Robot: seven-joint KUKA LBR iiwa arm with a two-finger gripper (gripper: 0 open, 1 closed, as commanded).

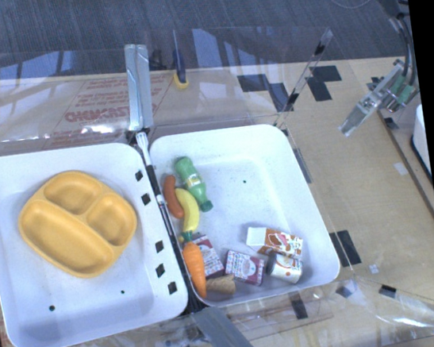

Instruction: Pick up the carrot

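Carrot (pixel 194 270) lay against the right bin's (pixel 303 188) left wall, below the banana (pixel 188 210); seemingly light, rigid, smooth, best gripped mid-body; pincer (pixel 354 119) state could not be told

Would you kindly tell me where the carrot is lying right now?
The carrot lies in the right bin, against its left wall near the front corner, just below the banana and beside the small cartons.

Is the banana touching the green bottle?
Touching. In the camera view the banana lies right against the green bottle, with no white bin floor between them.
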